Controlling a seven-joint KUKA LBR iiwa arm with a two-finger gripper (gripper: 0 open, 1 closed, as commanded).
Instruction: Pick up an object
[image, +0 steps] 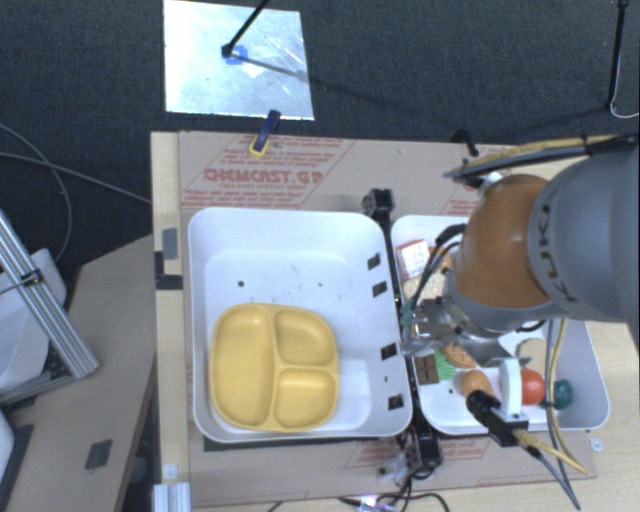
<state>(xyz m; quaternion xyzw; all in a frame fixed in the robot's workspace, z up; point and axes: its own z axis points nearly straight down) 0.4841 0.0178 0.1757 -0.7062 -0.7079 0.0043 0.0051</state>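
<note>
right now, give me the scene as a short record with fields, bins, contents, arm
left bin: white, holds a yellow divided plate in its near half
right bin: white, holds small mixed items, among them a red piece, a green piece and an orange piece
arm: grey with orange band, over the right bin, covering much of it
gripper state: cannot tell
bench: brown board under both bins

Both bins look like smooth white plastic with a soft sheen, left bin (290, 235) and right bin (598, 395), and the yellow divided tray (274, 365) is matt plastic. My arm (590, 240) is satin grey, painted-metal look, with a glossier orange band (500, 245). The bench (330, 170) top is matt brown cardboard-like sheet with red print, next to a shiny foil-like square (240, 60) on dark rough carpet (80, 90).
</note>
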